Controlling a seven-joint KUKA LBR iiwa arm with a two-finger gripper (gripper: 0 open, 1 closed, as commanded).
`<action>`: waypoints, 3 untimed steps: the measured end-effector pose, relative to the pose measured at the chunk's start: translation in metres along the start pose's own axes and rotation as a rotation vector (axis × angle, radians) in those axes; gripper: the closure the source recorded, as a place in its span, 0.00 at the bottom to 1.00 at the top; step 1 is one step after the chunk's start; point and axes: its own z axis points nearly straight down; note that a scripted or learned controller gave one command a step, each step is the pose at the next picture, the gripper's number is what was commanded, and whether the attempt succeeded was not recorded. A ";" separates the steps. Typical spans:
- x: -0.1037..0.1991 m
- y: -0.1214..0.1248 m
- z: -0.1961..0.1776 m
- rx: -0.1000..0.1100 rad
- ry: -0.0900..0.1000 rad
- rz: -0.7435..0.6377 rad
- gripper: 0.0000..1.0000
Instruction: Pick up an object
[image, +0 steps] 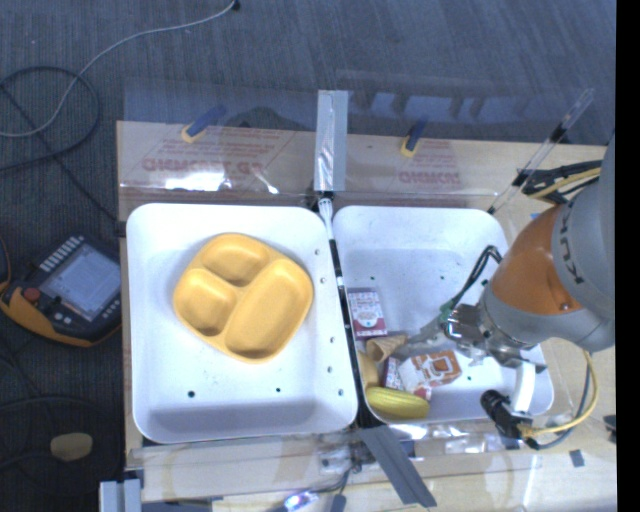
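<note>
A light wooden desk (480, 160) stood on dark grey carpet (420, 50), with black cables trailing across the upper left of the frame and an orange-edged control pendant (65, 290) lying on the floor at the left edge. Two shallow white bins sat side by side on the desk: the left bin (150, 400) held a yellow three-section plate (243, 296) in its upper middle, and the right bin (420, 240) held a cluster of small items along its lower edge. The grey arm with its orange band (535, 275) reached in from the right of the frame and bent down over the lower right part of the right bin, where the tool (455, 335) hung low above the clutter; I cannot tell whether it was spread or clenched, as the wrist hid it. Just below and to the left of the tool lay a red-and-white snack packet (432, 370), close enough that they seemed to meet. A yellow banana (397, 403) lay at the bin's lower edge, just below-left of the packet, and a tan wedge-shaped piece (380, 349) rested between the two. A small red-and-white box (367, 312) lay against the wall dividing the bins, above that wedge.
</note>
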 end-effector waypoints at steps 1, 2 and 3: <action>0.001 0.001 -0.006 0.005 0.003 -0.001 1.00; 0.080 0.050 -0.090 0.024 0.004 -0.182 1.00; 0.080 0.050 -0.090 0.024 0.003 -0.182 0.00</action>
